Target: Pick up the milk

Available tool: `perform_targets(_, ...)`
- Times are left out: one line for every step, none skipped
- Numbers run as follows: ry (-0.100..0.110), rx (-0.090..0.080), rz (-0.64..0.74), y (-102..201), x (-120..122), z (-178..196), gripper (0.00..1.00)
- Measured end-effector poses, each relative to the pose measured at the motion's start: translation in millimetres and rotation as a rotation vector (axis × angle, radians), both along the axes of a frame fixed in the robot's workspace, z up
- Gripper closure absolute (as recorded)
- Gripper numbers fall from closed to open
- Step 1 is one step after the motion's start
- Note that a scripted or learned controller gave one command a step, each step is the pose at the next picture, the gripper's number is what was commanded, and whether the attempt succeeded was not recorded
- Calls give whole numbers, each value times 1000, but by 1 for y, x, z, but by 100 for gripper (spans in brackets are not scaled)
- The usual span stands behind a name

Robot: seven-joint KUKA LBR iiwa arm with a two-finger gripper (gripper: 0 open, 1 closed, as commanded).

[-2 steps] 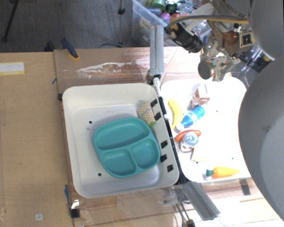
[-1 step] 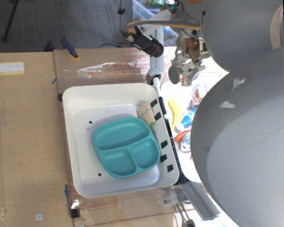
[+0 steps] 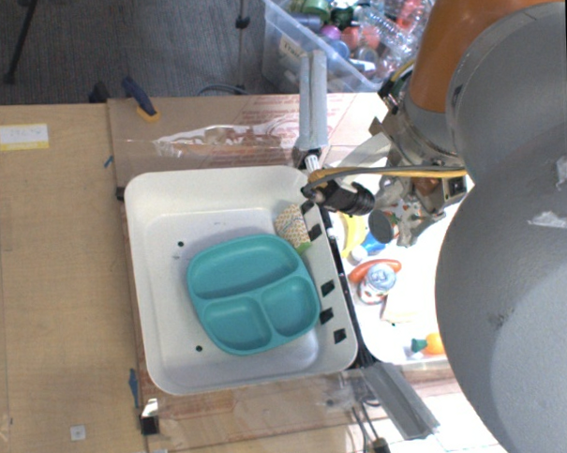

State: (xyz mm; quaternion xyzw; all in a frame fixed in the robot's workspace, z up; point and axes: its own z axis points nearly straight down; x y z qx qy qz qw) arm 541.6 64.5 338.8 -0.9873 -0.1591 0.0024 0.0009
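The arm covers most of the right bin (image 3: 371, 334). My gripper (image 3: 402, 214) hangs over that bin's far part, just right of the divider between the bins. A pale, cream-white boxy thing (image 3: 401, 307) lies in the right bin below the gripper, partly under the arm; it may be the milk, but I cannot tell for sure. Beside it lies a round orange and white item (image 3: 374, 277). Nothing shows between the gripper's tips.
A teal divided plate (image 3: 254, 293) lies in the left bin (image 3: 164, 273), with a tan woven item (image 3: 291, 224) at that bin's right wall. A yellow item (image 3: 355, 235) and a small orange piece (image 3: 431, 343) lie in the right bin. A clear box of clutter (image 3: 350, 25) stands beyond the bench.
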Motion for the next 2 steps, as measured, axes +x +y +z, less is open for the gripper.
perform_targets(-7,0,-120,57,37,53,100)
perform_targets(0,-1,17,-40,114,-49,100)
